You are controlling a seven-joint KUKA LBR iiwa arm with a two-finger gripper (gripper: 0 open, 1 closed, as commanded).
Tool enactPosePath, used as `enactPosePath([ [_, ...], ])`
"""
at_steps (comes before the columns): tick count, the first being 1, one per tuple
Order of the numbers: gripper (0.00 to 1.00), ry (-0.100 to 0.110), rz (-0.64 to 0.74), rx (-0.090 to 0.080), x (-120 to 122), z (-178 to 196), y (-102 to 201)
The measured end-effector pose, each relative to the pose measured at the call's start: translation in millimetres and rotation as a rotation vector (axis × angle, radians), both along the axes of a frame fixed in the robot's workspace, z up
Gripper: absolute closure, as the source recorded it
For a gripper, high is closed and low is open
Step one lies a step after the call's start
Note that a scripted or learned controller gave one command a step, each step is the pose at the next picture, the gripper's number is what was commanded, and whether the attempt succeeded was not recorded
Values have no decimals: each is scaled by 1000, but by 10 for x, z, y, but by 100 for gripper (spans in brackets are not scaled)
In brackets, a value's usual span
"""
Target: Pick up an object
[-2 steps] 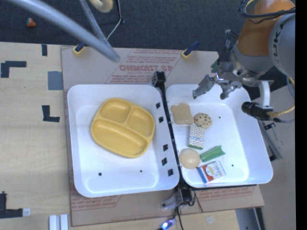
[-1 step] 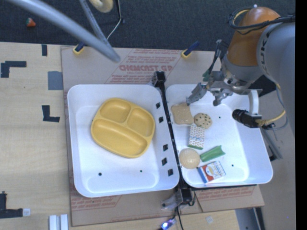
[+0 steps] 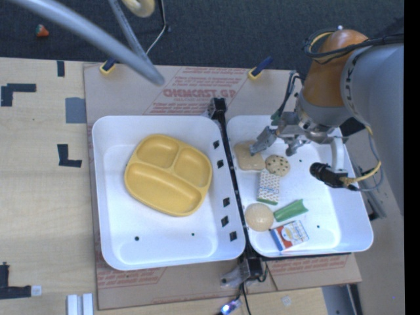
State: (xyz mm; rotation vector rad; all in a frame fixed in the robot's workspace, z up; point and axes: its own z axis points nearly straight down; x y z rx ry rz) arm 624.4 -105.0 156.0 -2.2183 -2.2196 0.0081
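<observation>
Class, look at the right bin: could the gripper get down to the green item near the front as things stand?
Probably yes. The green item lies flat with nothing on top, and the gripper hangs over the same bin.

a yellow divided tray lies in the left white bin; both bins rest on a cardboard sheet printed with red letters, on the wooden counter; a small orange bit lies on the dark floor.

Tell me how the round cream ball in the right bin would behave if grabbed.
The cream ball looks smooth and round, so it would probably roll if nudged and might slip from the fingers. It lies beside the green piece, which could get bumped.
</observation>
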Motion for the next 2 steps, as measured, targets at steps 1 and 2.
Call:
enactPosePath([
  [1,0,0,1,1,-46,-569,99],
  [2,100,-3,2,2,-35,-439,110],
])
